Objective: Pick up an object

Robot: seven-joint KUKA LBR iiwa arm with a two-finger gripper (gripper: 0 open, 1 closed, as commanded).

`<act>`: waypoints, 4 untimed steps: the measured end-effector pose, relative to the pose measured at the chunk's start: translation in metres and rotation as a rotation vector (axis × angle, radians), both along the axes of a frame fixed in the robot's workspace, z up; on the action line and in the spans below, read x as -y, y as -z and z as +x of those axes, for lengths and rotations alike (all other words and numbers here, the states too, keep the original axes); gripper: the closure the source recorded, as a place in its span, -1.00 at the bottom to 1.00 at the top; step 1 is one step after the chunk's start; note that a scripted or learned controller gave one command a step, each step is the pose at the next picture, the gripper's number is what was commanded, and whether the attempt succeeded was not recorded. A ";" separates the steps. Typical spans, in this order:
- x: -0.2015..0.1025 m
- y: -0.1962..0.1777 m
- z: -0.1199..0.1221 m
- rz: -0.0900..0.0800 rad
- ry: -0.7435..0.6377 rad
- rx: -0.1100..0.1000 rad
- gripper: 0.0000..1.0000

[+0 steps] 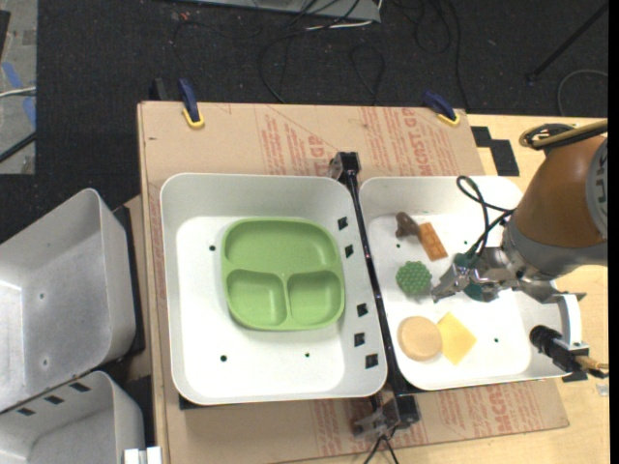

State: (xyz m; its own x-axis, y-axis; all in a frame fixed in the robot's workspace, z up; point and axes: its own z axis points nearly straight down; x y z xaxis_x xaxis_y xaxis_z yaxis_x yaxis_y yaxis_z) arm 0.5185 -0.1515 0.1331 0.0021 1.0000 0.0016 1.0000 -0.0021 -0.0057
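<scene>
The right bin (513,361) holds a green knobbly ball (413,277), a round tan disc (420,337), a yellow wedge (456,337) and a brown and orange piece (423,235) near its far side. My gripper (462,280) hangs low over the middle of this bin, just right of the green ball and above the yellow wedge. Something teal-green (479,291) shows at its fingers, but I cannot make out whether it is held. The grey and orange arm (566,211) comes in from the right.
The left bin (193,356) holds a light green divided tray (283,274). A dark divider with clips (360,259) runs between the bins. Both sit on a cardboard-covered bench (280,133). Empty white tubs (58,288) stand off the bench at the left.
</scene>
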 end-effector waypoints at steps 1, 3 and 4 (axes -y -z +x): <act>-0.001 0.043 -0.001 0.000 0.000 0.001 -1.00; 0.002 -0.010 0.002 -0.003 -0.004 0.008 1.00; 0.003 -0.072 0.002 -0.003 -0.005 0.009 1.00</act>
